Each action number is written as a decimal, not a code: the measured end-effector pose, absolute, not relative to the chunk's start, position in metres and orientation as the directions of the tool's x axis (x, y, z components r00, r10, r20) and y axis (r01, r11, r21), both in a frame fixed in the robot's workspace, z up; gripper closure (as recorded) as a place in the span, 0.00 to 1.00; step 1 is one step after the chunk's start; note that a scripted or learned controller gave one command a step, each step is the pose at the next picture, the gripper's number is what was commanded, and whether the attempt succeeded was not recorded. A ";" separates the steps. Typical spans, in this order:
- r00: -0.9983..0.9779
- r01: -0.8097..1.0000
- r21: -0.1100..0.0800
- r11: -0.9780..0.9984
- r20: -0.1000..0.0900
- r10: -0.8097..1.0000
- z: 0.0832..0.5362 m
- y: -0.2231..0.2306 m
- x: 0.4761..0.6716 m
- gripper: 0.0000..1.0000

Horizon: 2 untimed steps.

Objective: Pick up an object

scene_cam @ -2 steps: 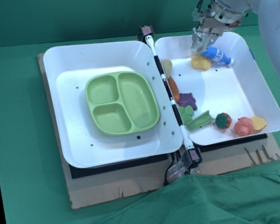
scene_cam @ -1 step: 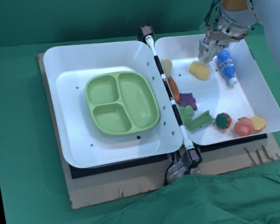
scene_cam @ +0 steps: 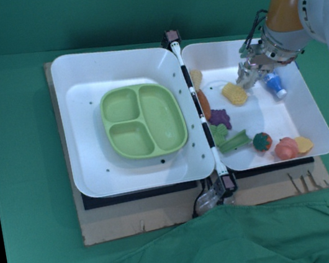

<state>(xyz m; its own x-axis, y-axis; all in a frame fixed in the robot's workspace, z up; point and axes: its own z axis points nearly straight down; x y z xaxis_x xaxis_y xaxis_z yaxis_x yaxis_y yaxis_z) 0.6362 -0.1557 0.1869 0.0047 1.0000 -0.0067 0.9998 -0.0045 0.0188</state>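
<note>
Hanging low in the back part of the right bin (scene_cam: pixel 319 132), arm reaching in from the right, wrist tilted toward the yellow toy corn (scene_cam: pixel 234 94). Jaws sitting just above and to the right of that corn, nothing visibly between them; not being able to tell how far apart, too small and blurred.

Judging the corn as the nearest target: lying flat on the bin floor, near the centre divider, with a small blue bottle (scene_cam: pixel 275 85) near on its other side. Likely being light, hollow plastic, stiff, a little bumpy and so not very slippery. Probably best taking hold across its narrow width, at the middle, not at the tapering ends.

Having open white floor around the corn on most sides. Keeping watch on the orange carrot (scene_cam: pixel 204 104) and purple grapes (scene_cam: pixel 219 118) closer to the divider, and on the back wall of the bin. Leaving the green plate (scene_cam: pixel 144 120) in the left bin (scene_cam: pixel 73 81) well apart.
</note>
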 end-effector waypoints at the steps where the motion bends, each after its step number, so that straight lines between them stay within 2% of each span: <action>1: 0.002 1.000 0.015 -0.002 -0.006 1.000 0.186 -0.146 0.666 0.00; 2: 0.005 1.000 0.018 -0.005 -0.006 1.000 0.187 -0.163 0.622 0.00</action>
